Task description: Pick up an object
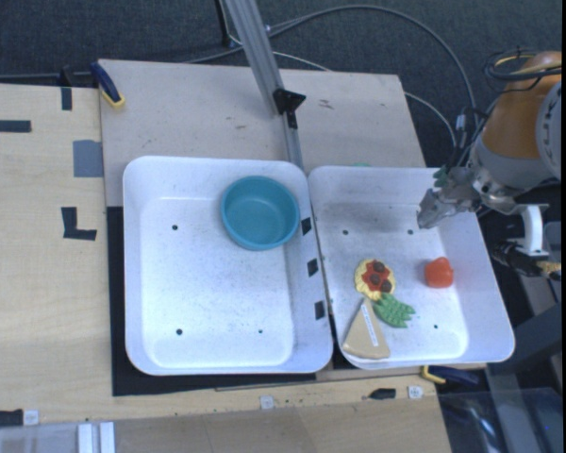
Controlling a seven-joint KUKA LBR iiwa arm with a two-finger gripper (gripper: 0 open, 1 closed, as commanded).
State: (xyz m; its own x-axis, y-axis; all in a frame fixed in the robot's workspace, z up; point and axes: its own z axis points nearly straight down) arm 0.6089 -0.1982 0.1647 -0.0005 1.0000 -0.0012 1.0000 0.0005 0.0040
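Note:
My gripper [428, 214] hangs over the upper right part of the right bin [358, 192], its fingers pointing down and to the left. A small red-orange object [440, 272] lies below it in the same bin, apart from it. Left of that sits a yellow flower-shaped toy with red and dark spots [374, 277], a green leafy piece [394, 310] and a tan wedge [366, 335]. A blue bowl [259, 212] stands in the upper part of the left bin [170, 253]. Nothing shows between the fingers.
A grey metal pole [262, 55] slants down from the top to the gap between the bins. Cables [406, 26] run across the bench behind the right bin. A blue and yellow clamp [107, 84] lies at the bench's far left corner.

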